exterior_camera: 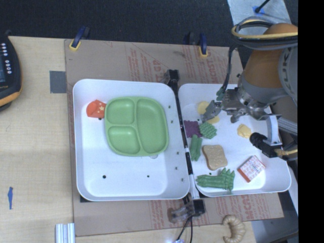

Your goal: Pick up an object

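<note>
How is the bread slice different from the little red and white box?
The bread slice is tan all over with a rounded top; the red and white box is square-cornered and two-coloured. The bread slice lies near the middle of the right bin, while the box sits closer to that bin's near right corner. The bread slice looks slightly bigger than the box. Both lie flat in the same bin, apart from the gripper.
</note>
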You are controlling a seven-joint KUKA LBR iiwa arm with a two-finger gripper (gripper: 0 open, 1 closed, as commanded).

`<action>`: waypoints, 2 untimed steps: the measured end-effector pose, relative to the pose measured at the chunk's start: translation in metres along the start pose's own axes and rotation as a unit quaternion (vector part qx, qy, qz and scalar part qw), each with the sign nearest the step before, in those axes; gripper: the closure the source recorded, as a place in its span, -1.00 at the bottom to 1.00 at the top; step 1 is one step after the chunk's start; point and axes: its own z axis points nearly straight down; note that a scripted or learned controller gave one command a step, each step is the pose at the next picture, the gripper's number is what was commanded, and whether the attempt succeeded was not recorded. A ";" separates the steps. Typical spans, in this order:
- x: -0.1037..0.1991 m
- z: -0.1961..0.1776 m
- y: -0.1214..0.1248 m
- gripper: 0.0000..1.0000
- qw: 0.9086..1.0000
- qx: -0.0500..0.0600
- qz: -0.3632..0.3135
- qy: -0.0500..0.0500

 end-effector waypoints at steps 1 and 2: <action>-0.048 0.080 0.030 -1.00 1.000 0.002 0.002 -0.001; -0.040 0.101 0.074 -1.00 1.000 -0.001 -0.001 0.000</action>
